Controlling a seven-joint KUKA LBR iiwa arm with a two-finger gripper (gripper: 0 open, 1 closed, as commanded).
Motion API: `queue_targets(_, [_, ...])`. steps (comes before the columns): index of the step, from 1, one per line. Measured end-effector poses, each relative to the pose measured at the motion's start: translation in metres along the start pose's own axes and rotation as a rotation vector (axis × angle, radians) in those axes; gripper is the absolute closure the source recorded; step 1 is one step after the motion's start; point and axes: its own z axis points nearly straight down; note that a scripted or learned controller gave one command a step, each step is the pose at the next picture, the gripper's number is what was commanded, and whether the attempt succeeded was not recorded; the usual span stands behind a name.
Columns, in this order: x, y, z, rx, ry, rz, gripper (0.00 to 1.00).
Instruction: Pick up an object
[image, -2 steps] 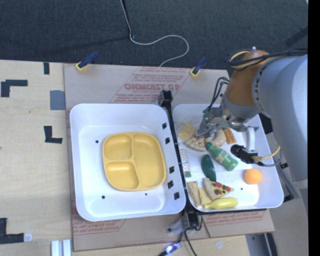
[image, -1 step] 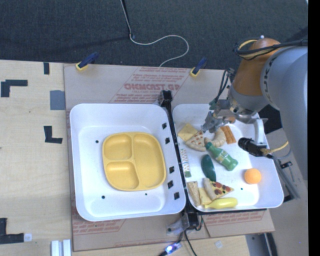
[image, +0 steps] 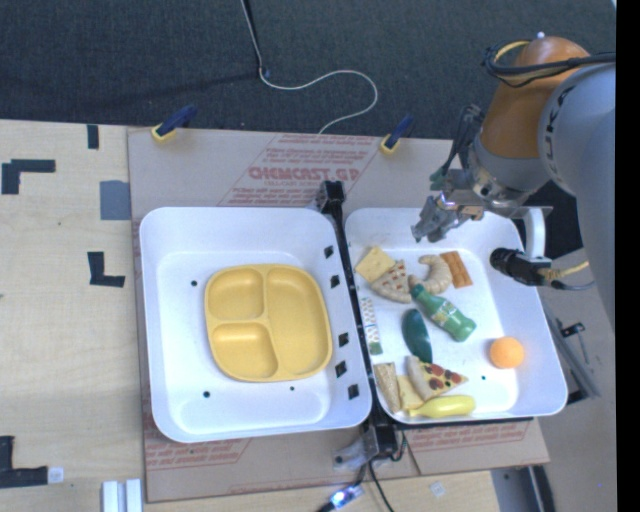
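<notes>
You've got a wooden table with a cardboard sheet on it and dark carpet behind, and two white bins sit side by side on the cardboard. The arm comes in from the right, orange band up top, bent down so the tool hangs over the far edge of the right bin. The tool's tips sit just above the bin floor near that far edge, and nothing is between them. How wide it's open you honestly can't tell from this angle.

Left bin holds one yellow divided plate, roughly in the middle.

Right bin has the pickable stuff, mostly along its left half: one green bottle, one dark green vegetable, one orange ball near the right edge, one banana at the near edge, one pizza slice, one cheese wedge, one orange stick, plus a few tan bread-like bits.
</notes>
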Motion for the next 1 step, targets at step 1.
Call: queue_targets(1, [0.0005, 0.0008, -0.0271, 0.003, 0.001, 0.001, 1.0])
